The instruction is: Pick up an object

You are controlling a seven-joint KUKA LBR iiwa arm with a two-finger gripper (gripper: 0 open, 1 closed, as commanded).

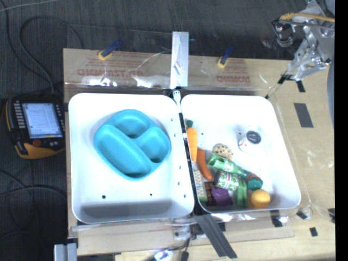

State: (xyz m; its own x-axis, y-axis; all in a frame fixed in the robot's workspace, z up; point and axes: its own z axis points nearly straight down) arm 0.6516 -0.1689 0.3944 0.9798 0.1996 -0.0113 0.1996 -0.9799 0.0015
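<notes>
The claw point(304, 58) is seen above the desk's point(304, 145) far right corner, its state impossible to tell, while a carrot point(192, 143), orange ball point(260, 198) and green can point(231, 175) are heaped in the right bin's point(272, 118) near left corner.

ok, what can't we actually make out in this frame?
- tool: top right corner of the camera view, too small and cluttered to tell its state.
- purple item: partly buried under the green packet.
- small grey object: too small to identify.
- arm: cut off by the right edge.
</notes>
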